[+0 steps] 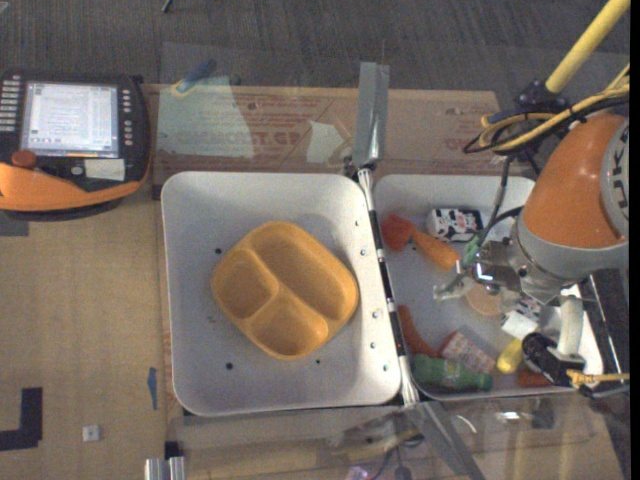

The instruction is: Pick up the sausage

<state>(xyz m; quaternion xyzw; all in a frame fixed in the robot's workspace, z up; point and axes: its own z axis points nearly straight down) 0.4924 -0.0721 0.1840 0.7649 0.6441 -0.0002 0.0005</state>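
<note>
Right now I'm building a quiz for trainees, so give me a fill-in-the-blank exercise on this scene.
1. The yellow divided plate lies in the ____ bin.
2. The end effector hovers over the ____ bin.
3. The plate has ____ compartments.
4. The carrot lies beside a black-and-white ____.

Missing words: left; right; three; carton

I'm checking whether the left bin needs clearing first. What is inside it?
The left bin holds one yellow tray with three compartments, lying near its middle. Each compartment looks bare. Whatever might lie beneath the tray is covered and cannot be seen.
</note>
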